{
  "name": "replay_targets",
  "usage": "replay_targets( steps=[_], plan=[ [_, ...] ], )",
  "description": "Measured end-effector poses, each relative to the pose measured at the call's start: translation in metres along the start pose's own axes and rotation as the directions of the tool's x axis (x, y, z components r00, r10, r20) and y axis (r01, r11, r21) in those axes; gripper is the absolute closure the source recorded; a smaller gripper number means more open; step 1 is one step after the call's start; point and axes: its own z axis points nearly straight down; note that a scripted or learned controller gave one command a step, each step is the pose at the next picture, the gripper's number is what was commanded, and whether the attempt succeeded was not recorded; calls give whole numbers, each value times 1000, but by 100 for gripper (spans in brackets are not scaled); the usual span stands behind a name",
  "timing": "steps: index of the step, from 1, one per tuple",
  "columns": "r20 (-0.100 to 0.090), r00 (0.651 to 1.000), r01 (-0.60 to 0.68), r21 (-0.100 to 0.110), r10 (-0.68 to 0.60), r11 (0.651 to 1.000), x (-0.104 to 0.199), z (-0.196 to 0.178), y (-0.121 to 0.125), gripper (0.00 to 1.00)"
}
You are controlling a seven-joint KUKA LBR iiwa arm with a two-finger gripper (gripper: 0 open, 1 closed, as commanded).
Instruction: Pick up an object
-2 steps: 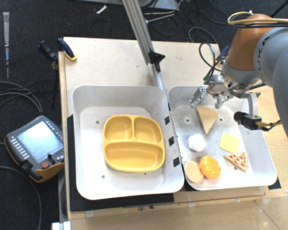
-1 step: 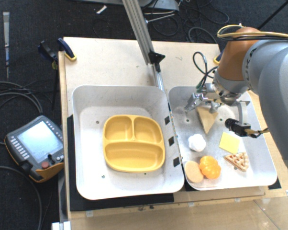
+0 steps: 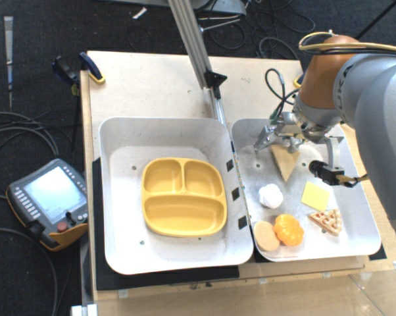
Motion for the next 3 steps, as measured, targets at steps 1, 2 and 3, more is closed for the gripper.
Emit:
replay_targets(
  steps=[1,2,3],
  plan=[
    [1,1000,1,-4,-1,1000,0,-12,1,100],
    [-4,1000,-2,7,2,1000,1,-55,7,100],
    [-3,1000,-1,4,1,1000,2,-120,10,100]
  ],
)
